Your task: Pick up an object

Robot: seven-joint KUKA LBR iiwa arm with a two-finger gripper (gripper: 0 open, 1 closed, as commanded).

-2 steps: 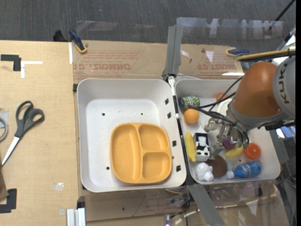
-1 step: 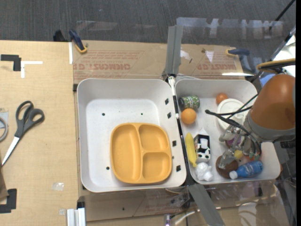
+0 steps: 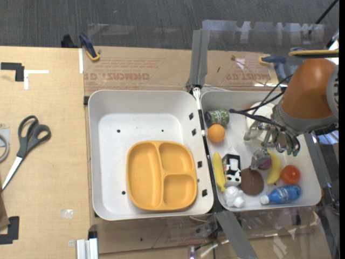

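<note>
1. Although much of it is hidden, a small purple thing (image 3: 266, 164) shows in the right bin (image 3: 242, 93), lying about mid-bin between a brown disc (image 3: 251, 182) and a curved yellow fruit (image 3: 275, 169). It is dark and rounded; what it is cannot be told.
2. The arm (image 3: 304, 90) reaches in from the right over the bin's far right part, its orange band uppermost and cables looping round the wrist. The end effector (image 3: 262, 156) points down right at the purple thing. Whether it is open, closed or gripping cannot be told.
3. Scissors (image 3: 27, 139) lie at the far left on the surface (image 3: 43, 198), well apart from both bins.
4. The left bin (image 3: 140, 117) holds a yellow three-part tray (image 3: 161, 175).
5. Along the right bin's left wall sit a green can (image 3: 218, 116), an orange (image 3: 216, 133) and a banana (image 3: 218, 171).
6. Just beside the banana stands a black-and-white carton (image 3: 232, 169), with a white lump (image 3: 234, 197) near it at the front.
7. A blue bottle (image 3: 283, 194) lies at the front right, and a red ball (image 3: 290, 173) sits just beside the yellow fruit.
8. The disc and the yellow fruit crowd the purple thing on both sides.
</note>
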